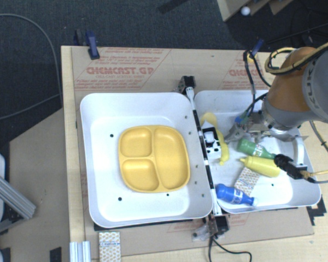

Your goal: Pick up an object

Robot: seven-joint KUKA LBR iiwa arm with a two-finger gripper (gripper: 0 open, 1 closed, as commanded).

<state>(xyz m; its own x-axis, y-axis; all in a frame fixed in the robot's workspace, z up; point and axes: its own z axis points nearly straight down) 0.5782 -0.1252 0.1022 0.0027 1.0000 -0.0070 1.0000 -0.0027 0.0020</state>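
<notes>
The right bin (pixel 225 99) holds a yellow banana (pixel 222 144) near the divider, a green bottle (pixel 255 148), a yellow squeeze bottle (pixel 261 165), a patterned packet (pixel 246 180) and a blue bottle (pixel 233 195) at the front. My gripper (pixel 250 129) hangs low over the back middle of this bin. It is just behind the green bottle's cap end and right of the banana. The wrist hides its fingertips, and I see nothing lifted.
The left bin (pixel 98 146) carries a yellow divided plate (pixel 153 158) in its middle. A small black-and-white piece (pixel 209 138) sits on the divider between the bins. The arm's orange band (pixel 287 89) looms over the right bin's back right corner.
</notes>
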